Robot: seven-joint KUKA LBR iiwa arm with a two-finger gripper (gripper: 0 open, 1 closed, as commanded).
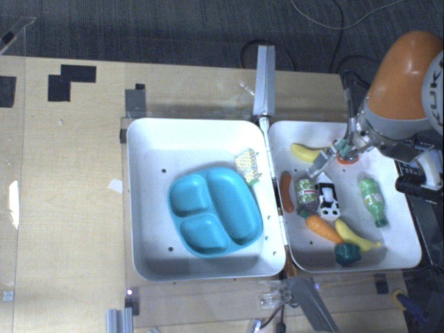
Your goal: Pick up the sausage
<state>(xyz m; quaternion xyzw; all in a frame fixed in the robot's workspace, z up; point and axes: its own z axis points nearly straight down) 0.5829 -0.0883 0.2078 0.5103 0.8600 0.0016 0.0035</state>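
The teal vegetable [347,254] sits lowest in the right bin [409,255], while the sausage [286,192], likely light, smooth and slippery, lies along its left wall, best pinched mid-length, and the gripper [323,166], fingers narrowly apart, holds nothing.

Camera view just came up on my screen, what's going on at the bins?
The arm's hand hangs over the right bin, near a yellow banana. The sausage it is meant to pick up lies untouched along that bin's left wall, beside a green can. A carrot, a green bottle and a second banana also lie there. The left bin holds a blue divided plate.
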